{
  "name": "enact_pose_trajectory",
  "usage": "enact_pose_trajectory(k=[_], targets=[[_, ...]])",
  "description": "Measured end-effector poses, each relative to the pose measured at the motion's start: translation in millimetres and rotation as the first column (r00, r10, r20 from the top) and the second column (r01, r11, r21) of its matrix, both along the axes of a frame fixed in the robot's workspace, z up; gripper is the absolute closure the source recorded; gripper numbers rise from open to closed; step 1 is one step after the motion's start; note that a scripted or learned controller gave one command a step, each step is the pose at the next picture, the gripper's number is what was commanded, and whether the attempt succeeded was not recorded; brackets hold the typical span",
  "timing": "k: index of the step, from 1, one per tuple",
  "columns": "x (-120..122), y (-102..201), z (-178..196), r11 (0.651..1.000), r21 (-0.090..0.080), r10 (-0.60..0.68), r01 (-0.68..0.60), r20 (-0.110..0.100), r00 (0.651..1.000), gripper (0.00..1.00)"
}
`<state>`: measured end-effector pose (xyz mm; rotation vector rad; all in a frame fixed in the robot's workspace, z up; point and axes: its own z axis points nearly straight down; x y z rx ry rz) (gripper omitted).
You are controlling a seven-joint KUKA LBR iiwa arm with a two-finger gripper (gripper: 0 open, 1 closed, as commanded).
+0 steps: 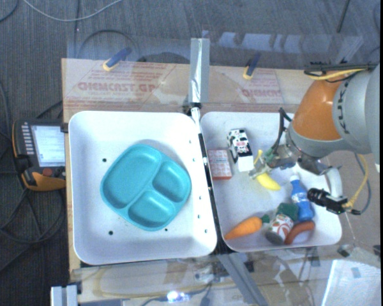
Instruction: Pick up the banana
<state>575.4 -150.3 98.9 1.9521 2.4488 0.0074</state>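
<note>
The arm reaches in from the right of the frame, its orange band over the upper right part of the right bin. Its fingers hang at the middle of that bin, directly above the banana, a small yellow piece lying flat on the bin floor; whether the fingers are spread or closed, or touch the banana, I cannot tell, since the tips blur into the things beneath.

Just left of the fingers lies a black-and-white toy truck, and left of that a small red-and-white packet near the divide between bins. Right of the banana a blue bottle stands or leans; which one is unclear. Along the bin's lower edge lie an orange carrot, a small printed can and a reddish sausage-like piece, close together.

The left bin holds a turquoise divided plate near its centre. At the far left of the frame, off the desk, sits an orange-edged handheld screen.
</note>
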Motion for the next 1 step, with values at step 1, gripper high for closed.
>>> enact_pose_trajectory(k=[1], targets=[[60.4, 57.0, 108.3, 0.997, -0.001, -0.079, 0.079, -0.011, 0.997, 1.0]])
